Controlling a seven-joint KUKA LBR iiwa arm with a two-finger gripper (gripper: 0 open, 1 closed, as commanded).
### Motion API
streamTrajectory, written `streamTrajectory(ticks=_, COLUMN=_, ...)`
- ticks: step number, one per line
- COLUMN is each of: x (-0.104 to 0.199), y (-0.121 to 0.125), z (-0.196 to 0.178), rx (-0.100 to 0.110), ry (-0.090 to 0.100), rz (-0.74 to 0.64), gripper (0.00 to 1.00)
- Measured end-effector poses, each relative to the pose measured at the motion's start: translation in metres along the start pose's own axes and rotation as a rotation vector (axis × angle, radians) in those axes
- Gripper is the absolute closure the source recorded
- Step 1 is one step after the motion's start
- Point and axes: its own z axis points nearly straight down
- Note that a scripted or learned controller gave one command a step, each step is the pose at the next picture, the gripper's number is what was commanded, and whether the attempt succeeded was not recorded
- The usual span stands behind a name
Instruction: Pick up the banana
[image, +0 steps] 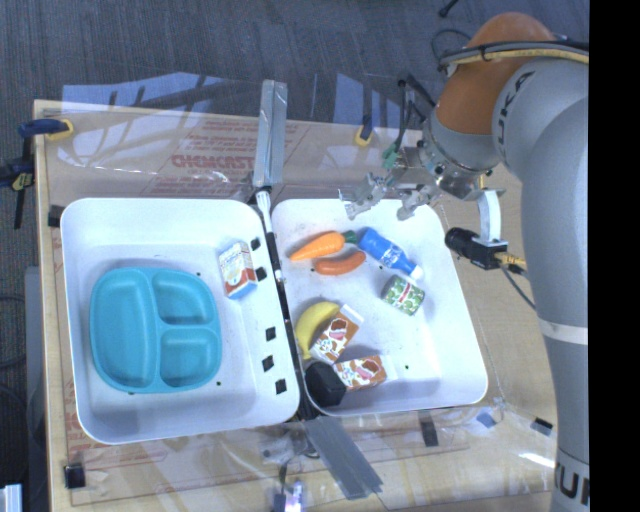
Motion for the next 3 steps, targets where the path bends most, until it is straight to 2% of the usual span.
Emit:
streamTrajectory(ticks=1, x=0.019, y=-0.051, z=0.147, rx=0.002, ry=0.0, rz=0.121, gripper=0.0)
streamTrajectory(ticks=2, x=0.047, y=-0.112, z=0.144, rx=-0.01, ry=-0.013, rz=0.076, gripper=0.0)
streamTrajectory(ticks=3, x=0.056, y=-0.144, z=0.143, rx=-0.021, ry=-0.017, rz=0.267, gripper=0.0)
